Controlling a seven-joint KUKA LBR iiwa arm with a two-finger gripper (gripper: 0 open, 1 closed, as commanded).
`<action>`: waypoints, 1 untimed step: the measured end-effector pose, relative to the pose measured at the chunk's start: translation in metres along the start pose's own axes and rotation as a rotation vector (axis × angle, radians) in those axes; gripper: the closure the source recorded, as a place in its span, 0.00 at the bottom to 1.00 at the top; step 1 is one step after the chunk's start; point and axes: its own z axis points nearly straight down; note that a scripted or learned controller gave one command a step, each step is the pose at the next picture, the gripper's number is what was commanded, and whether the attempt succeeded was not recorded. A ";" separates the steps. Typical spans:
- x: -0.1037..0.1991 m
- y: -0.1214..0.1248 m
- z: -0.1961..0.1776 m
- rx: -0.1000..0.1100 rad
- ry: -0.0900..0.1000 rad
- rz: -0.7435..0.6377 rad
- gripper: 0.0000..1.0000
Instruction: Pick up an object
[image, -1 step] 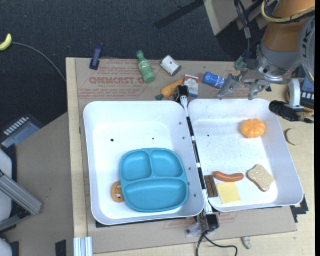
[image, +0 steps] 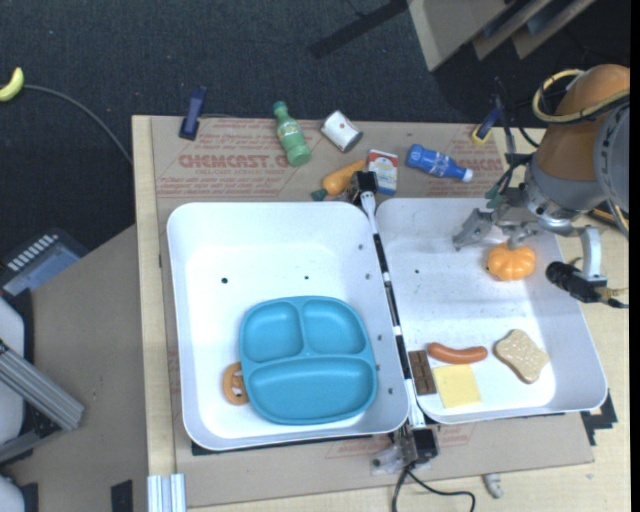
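Blue tray (image: 305, 358): sits in the left bin (image: 200, 250), toward its near edge; three sections, two small at the far side and one long at the near side. This tray is the landmark for all places below.
Pretzel (image: 234, 384): brown, touching the tray's near-left edge and partly hidden under it.
Cheese slice (image: 457, 385): yellow square, right of the tray, across the divider in the right bin (image: 585, 385), near the front wall.
Brown bar (image: 421, 372): right of the tray, between it and the cheese, just beside the divider.
Sausage (image: 457, 352): right of the tray, lying crosswise just beyond the cheese.
Bread slice (image: 521, 355): farther right of the tray than the sausage, lying flat.
Pumpkin (image: 511, 262): orange, far right and beyond the tray, in the far half of the right bin, resting on the bin floor.
Gripper (image: 493, 226): beyond and right of the tray, just past the pumpkin; fingers spread apart, nothing between them, one tip close to the pumpkin's far side.
Arm (image: 575, 150): reaches in from the right, orange band above the wrist.
Board beyond the bins: green bottle (image: 291, 133), white can (image: 341, 130), small carton (image: 382, 169), blue bottle (image: 437, 162), all past the tray's far side.
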 end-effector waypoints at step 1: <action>-0.034 -0.017 0.018 0.007 0.002 0.001 0.00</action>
